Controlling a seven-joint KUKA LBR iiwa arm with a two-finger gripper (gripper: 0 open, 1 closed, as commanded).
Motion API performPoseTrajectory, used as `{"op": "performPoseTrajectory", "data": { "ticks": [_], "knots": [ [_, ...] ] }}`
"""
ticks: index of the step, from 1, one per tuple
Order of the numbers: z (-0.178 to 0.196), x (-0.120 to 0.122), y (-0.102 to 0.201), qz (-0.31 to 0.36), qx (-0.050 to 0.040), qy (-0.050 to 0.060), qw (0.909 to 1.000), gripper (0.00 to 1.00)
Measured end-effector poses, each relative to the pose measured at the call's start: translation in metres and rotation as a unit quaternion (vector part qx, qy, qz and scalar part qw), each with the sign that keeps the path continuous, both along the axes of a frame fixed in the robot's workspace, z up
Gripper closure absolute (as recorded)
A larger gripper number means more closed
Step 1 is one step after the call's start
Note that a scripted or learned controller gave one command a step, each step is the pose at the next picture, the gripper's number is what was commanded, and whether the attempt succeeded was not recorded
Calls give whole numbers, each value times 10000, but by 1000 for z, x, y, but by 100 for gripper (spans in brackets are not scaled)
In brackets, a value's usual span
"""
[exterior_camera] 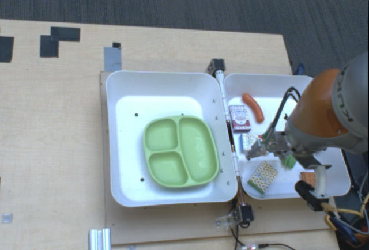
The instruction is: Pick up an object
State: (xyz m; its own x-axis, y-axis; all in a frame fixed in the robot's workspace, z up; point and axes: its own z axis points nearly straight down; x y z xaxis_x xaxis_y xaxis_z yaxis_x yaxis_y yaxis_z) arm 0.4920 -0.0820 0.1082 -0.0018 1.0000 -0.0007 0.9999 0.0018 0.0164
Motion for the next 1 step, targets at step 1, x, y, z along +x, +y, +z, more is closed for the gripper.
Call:
{"op": "performPoseTrajectory", "data": {
  "ticks": [1],
  "knots": [
    [-22, -4, -4, -4, 1, 48, 10000, 0]
  ]
}}
